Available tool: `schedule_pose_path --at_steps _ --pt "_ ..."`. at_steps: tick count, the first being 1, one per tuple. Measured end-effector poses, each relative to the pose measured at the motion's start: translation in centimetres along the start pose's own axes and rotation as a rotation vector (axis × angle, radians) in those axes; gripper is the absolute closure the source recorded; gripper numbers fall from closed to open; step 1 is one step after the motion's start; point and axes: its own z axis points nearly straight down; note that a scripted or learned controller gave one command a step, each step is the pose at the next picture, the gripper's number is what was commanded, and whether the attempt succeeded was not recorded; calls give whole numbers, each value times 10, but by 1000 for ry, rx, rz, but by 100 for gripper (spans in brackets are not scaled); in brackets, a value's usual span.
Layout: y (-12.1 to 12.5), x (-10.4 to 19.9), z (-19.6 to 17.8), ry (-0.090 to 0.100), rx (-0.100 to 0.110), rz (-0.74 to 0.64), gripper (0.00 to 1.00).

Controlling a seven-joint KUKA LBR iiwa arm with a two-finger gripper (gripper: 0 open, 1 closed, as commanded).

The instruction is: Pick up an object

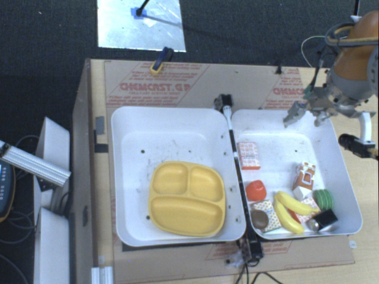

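Objects for picking lie crowded in the near half of the right bin. A banana sits in the middle of the cluster, touching a small patterned carton on its far side and a black block at its right end. A green ridged piece lies against the bin's right wall, an orange-red rounded toy rests near the divider, and a brown round piece sits on a patterned card just below it. A red-and-white packet lies apart from the others, nearer the bin's centre, so it looks the easiest to reach with free space on most sides.

The left bin holds a yellow compartment tray, lying flat toward its near side. Both bins rest side by side on a cardboard sheet that covers the table.

The claw hangs above the far right corner of the right bin, well apart from every item. Its two fingers are spread with nothing between them. That stance suits an approach, I judge: raised clear of the bin wall and ready to descend.
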Motion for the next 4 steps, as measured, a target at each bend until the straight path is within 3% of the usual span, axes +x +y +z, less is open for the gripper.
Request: schedule_pose_path --at_steps 1,2,3,4 --pt "-57 -33 54 0 2 2 0" --pt "-106 -39 77 0 2 2 0" --pt "-122 -41 107 0 1 2 0" --pt "-120 -40 95 0 -5 1 100"
